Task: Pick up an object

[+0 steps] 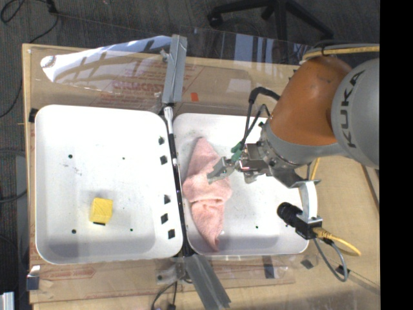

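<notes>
A crumpled pink cloth lies along the left side of the right bin, close to the divider. My gripper reaches in from the right and sits low over the cloth's upper right edge, one metal finger resting on or just above the fabric. A small yellow block sits in the lower left of the left bin, far from the gripper. The grey arm with its orange band covers the right bin's upper right part.
A raised divider with black clips separates the two bins. A black cable fitting with a yellow lead hangs over the right bin's lower right corner. A clear plastic sheet lies behind the bins.
</notes>
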Action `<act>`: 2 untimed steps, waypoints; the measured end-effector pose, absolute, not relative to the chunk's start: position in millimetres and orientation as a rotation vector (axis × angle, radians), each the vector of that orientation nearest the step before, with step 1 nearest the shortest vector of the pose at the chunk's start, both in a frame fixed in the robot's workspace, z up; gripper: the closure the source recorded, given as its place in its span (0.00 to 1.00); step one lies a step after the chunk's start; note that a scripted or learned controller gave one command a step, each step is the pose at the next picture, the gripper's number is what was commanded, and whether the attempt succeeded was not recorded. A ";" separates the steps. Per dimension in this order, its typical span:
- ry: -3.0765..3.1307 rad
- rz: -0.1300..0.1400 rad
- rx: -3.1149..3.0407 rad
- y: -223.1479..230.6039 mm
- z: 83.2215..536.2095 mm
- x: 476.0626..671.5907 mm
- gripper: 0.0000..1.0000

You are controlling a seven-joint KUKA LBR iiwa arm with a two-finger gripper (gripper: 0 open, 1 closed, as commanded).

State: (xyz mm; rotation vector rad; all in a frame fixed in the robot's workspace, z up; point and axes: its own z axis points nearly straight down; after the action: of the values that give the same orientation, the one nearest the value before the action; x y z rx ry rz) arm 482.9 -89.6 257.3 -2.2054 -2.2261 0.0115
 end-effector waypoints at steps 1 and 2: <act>-2.146 0.013 -2.282 -101.8 130.4 543.7 0.00; -2.063 0.009 -2.362 -102.4 126.3 563.4 0.00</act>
State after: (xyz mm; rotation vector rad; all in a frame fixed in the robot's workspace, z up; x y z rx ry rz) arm 563.4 -102.4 126.3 -2.3624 -2.0629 0.0089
